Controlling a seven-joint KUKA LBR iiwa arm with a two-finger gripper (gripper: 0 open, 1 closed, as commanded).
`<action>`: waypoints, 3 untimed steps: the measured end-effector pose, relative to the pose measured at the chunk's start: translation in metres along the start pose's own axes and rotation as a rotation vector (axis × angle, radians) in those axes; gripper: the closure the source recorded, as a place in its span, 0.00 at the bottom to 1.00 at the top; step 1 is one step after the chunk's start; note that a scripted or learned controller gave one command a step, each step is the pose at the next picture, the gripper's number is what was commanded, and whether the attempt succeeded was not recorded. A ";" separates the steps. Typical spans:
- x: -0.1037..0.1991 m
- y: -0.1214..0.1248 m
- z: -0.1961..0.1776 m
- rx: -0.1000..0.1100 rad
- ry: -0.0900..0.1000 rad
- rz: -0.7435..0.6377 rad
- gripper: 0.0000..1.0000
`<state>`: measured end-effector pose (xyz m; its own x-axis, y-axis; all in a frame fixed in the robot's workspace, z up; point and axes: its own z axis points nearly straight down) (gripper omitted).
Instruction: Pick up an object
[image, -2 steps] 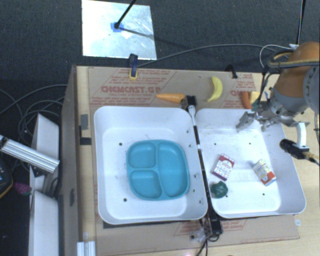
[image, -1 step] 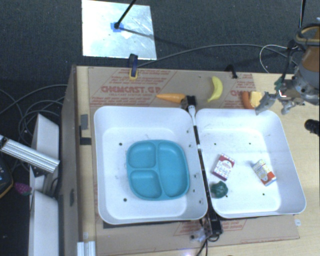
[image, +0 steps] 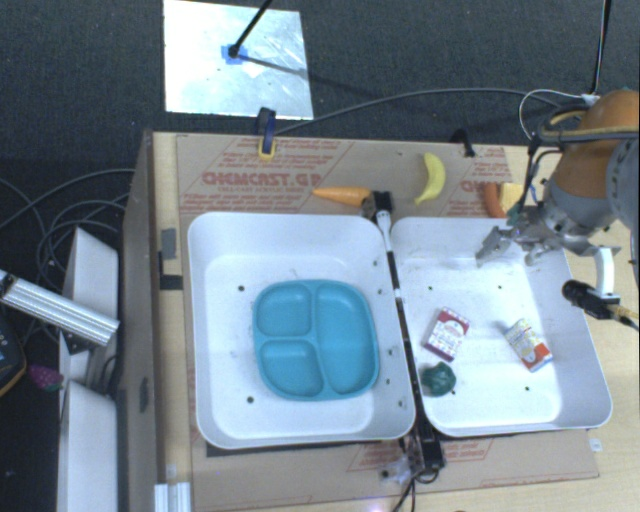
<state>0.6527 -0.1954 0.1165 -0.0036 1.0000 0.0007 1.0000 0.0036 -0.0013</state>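
My gripper (image: 512, 243) hangs over the far part of the right bin (image: 575, 400), close to its far wall. Its two fingers are spread apart, one pointing to the left and one more to the near side, and nothing is between them.

The things I could take lie in the near half of this same bin. A small red and white packet (image: 446, 333) lies flat at the left side, its long axis going from far-right to near-left. Just beside its near end there is a dark green crumpled thing (image: 437, 378), rounded, with no clear direction. Well apart to the right lies a small white carton with orange-red marks (image: 527, 344), its long axis going from far-left to near-right. All three lie well on the near side of my gripper.

The left bin (image: 225, 300) holds a blue divided tray (image: 316, 337) with three compartments, lying flat in the middle.

Both bins rest on a brown cardboard sheet (image: 290, 165) with red printing. On it, beyond the bins, I see an orange carrot (image: 340, 195) lying left to right, a yellow banana (image: 432, 177) standing almost far to near, and a yellow clamp (image: 266, 135). Around the bench the floor is dark carpet (image: 70, 90), with a shiny metal plate (image: 240, 65) at the far side and cables at the left.
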 end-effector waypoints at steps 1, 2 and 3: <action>-0.012 -0.029 -0.024 -0.005 -0.003 0.002 0.00; 0.015 -0.023 -0.059 -0.006 -0.001 -0.001 0.00; 0.052 -0.047 -0.013 -0.001 0.000 -0.001 0.00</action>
<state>0.6051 -0.1432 0.1294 -0.0046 1.0000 0.0007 1.0000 0.0046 -0.0005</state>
